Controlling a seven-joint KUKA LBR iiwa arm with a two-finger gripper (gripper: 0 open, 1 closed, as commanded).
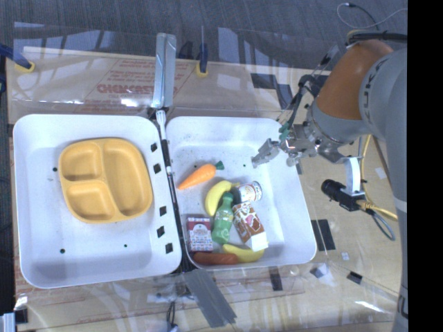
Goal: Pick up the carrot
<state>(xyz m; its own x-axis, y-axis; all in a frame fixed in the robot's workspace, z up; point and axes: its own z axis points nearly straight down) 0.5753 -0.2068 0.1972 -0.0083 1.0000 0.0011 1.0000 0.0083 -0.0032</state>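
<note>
The carrot [196,176] lies in the right bin [294,216], slanting leafy end up-right, well left of and slightly below the gripper [266,152], whose opening cannot be told.

- The two white bins [41,254] looked like smooth, slightly glossy plastic, speckled with small dark marks.
- The yellow divided plate [104,180] at centre left had a matt plastic look.
- The carrot [198,176] appeared as smooth, faintly shiny plastic, like the yellow banana [217,196] beside it.
- The green bottle [223,225] showed a glossy sheen.
- The small red carton [199,234] looked like printed card.
- The gripper [266,152] at right of centre read as dull grey metal.
- The arm's orange band [349,81] at upper right was smooth and semi-gloss.
</note>
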